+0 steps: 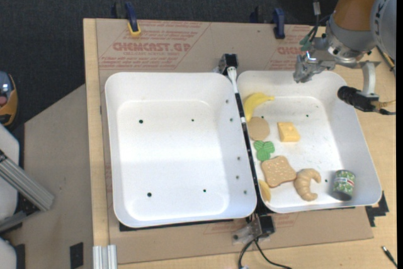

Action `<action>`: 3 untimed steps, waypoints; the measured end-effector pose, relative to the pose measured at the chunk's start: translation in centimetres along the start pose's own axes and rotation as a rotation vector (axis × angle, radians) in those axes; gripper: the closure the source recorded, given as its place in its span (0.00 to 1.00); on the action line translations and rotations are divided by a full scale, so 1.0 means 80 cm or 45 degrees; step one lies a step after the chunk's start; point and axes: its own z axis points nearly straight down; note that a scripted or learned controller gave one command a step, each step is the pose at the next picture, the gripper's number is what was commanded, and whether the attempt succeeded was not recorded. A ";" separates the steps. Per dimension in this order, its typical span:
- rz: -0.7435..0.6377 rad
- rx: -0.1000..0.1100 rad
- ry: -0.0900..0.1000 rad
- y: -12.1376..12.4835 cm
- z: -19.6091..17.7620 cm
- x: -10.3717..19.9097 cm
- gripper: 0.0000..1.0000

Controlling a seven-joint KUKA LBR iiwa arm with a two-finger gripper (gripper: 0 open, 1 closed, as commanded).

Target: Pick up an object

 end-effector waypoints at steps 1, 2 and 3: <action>-0.009 -0.001 0.008 0.000 -0.143 0.076 1.00; -0.010 0.027 0.013 -0.005 -0.090 0.176 1.00; -0.008 0.001 0.011 0.000 -0.234 0.227 1.00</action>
